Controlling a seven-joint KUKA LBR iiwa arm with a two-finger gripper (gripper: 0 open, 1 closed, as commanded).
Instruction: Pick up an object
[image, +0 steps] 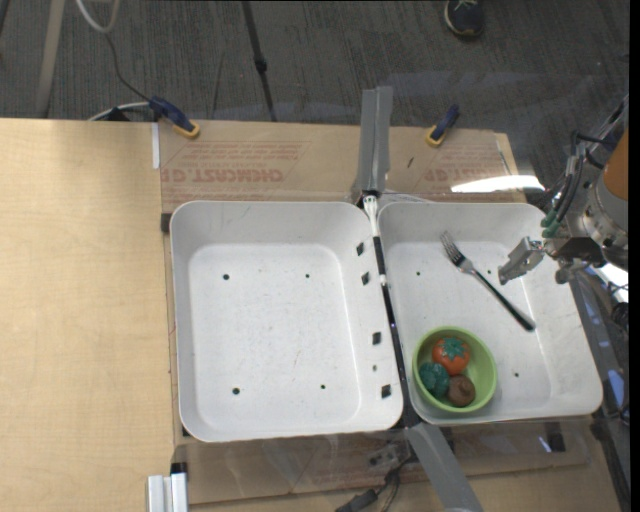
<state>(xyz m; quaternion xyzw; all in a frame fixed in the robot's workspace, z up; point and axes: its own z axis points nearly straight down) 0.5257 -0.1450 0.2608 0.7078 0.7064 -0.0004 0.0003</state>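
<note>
From above, the grey two-finger gripper (548, 256) hangs over the right shallow white plastic bin (560, 400), fingers spread, grasping nothing. A slim metal fork (487, 280) lies diagonally just beside it, above a round green bowl (487, 373) of small toys.

The desk (70, 300) has a pale wooden top. A sheet of brown cardboard (260, 160) with reversed red print lies along its far edge, held there by two clamps with orange and blue handles, one (175, 117) toward the far left of the sheet and one (441, 125) toward its far right. Two shallow white bins rest side by side on the cardboard, touching along their inner rims: the left bin (185, 330) nearer the desk's middle, the right bin (560, 400) at its right edge. A grey bar (375, 140) runs from the far edge to the seam between them.
</note>
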